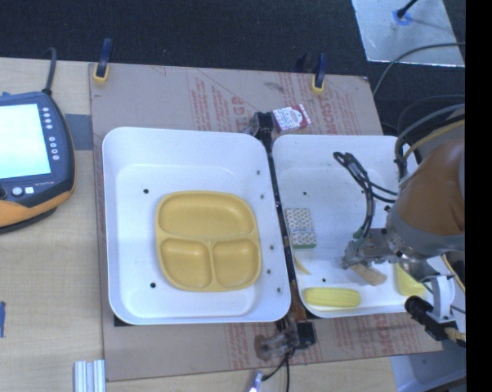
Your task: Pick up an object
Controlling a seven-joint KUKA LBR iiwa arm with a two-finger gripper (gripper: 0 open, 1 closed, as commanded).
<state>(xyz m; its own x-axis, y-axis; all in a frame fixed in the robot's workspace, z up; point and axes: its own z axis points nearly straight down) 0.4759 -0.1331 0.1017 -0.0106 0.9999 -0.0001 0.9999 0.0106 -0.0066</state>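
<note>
Two white bins sat side by side on the surface (33,300) as the grey arm (430,194) reached into the right bin (311,158), its end effector (362,256) low over the floor near the front wall. Whether it was spread or pressed together could not be told from above, and nothing could be seen pinched in it. The grasp itself appeared to be the step in hand: a tan piece (372,275) lay just beside the tool, a corn cob (332,298) rested near the front wall, and a speckled sponge (300,227) lay close to the divider. The next move would likely call for closing squarely on one item, then lifting straight clear of the wall. A yellow divided plate (207,240) lay in the left bin (123,153). A small red-and-white carton (290,118) lay behind the bins, its print too small to read; red lettering on the cardboard sheet (189,88) was likewise illegible, and a handheld controller (21,158) showed a blank bright screen.
</note>
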